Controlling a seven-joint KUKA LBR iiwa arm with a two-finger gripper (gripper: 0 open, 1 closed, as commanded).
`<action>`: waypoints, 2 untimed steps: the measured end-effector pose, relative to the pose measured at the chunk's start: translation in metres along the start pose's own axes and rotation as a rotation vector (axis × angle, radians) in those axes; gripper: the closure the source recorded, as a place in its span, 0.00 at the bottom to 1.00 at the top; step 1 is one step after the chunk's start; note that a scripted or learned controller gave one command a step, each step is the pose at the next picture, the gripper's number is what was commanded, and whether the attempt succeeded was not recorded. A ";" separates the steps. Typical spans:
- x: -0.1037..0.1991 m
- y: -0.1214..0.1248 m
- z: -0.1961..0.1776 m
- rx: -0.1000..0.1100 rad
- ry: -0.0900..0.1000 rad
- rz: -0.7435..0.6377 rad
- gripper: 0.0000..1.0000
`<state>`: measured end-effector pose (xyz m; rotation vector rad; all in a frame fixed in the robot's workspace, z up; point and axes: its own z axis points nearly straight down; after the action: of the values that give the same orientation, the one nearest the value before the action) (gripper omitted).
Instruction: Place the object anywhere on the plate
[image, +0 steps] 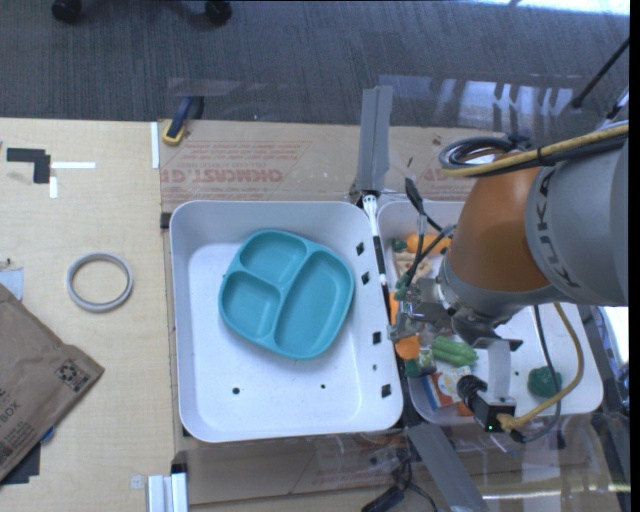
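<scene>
At the near edge, at about 8 o'clock in the camera view, a brown cardboard box (35, 385) is seen on the wooden bench (80, 200).

The left bin (200, 400) is set in the middle. A blue plate (287, 293) with three parts is laid in it, a little toward 11 o'clock from the bin's middle.

The right bin (585, 385) is set just beside it, at 3 o'clock. Small toys are kept here, well apart from the plate. A dark green blob (543, 379) is seen at 4 o'clock, near the bin's near edge. A long green toy (452, 352) and an orange toy (408, 347) are laid close together by the wall between the bins. Which one is meant for the plate cannot be told.

The gripper (425, 318) is held low over these toys, just above the orange and green ones. It is covered by the big grey and orange arm (510, 235), so it cannot be told if it is open or shut, or if any toy is caught in it.

A ring of tape (100, 281) is laid on the bench at 9 o'clock.

Farther back, at 12 o'clock, a flat cardboard sheet (270, 160) is spread behind the bins, and a yellow tool (180, 120) is laid at its left corner.
</scene>
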<state>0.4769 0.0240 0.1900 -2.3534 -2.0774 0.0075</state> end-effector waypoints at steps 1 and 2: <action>0.051 -0.006 0.000 -0.002 0.000 -0.195 1.00; 0.057 0.031 -0.001 -0.002 -0.001 -0.209 1.00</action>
<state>0.5147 0.0768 0.1903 -2.1244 -2.3128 0.0064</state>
